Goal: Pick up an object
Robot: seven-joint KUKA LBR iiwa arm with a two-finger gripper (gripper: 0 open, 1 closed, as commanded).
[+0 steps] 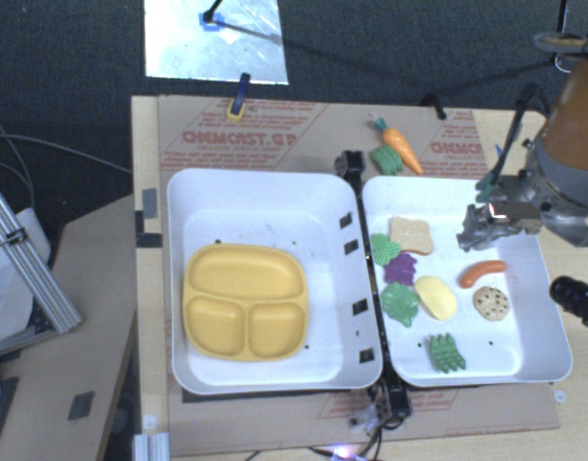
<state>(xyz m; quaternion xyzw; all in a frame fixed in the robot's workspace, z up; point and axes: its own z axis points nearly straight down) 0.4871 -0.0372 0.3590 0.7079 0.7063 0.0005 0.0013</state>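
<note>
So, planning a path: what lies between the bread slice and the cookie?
Camera view: the yellow potato lies roughly between bread slice and cookie.

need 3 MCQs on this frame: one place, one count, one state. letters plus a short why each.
1. Where does the yellow divided tray sit?
A. left bin
B. right bin
C. on the cardboard outside the bins

2. How many compartments does that tray have?
A. two
B. three
C. five

3. How does the toy carrot lie?
A. in the right bin beside the cookie
B. on the yellow tray
C. outside the bins, past the right bin's far rim

Key: 1 A, the tray rests on the floor of the left bin. 2 B, one long section over two smaller ones. 3 C, the carrot lies on the cardboard beyond the right bin.
</note>
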